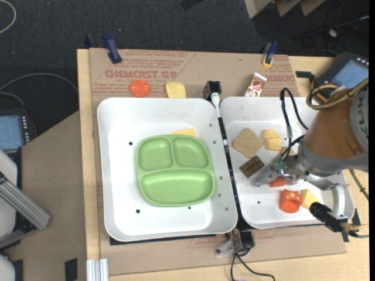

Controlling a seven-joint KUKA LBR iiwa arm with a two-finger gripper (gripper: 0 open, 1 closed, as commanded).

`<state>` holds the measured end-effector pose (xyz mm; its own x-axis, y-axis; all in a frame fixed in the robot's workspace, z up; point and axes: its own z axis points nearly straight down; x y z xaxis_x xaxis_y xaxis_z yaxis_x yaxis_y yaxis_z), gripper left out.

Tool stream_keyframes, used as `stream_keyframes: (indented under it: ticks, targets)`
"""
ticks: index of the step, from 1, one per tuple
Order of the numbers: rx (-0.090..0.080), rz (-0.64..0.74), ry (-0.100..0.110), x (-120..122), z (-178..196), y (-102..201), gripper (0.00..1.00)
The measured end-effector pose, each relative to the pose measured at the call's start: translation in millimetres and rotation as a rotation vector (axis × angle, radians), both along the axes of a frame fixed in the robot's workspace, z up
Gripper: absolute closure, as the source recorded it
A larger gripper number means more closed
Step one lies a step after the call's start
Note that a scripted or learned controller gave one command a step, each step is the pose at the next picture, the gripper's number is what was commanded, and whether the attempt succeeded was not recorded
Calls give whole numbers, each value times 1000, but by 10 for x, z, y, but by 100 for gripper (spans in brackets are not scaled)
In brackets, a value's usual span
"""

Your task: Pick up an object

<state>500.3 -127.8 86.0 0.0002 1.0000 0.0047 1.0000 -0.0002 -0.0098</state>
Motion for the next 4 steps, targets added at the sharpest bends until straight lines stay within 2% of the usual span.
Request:
stream_keyframes:
  ticks: [1,2,3,4]
  targets:
    - [-7,-4,-13,194,-12,-876,0]
    - [-4,8,-16,914,-7,-308,0]
    - [-3,-2,-4,162,-17,-312,0]
    - [-1,-1,-8,500,-10,-895,0]
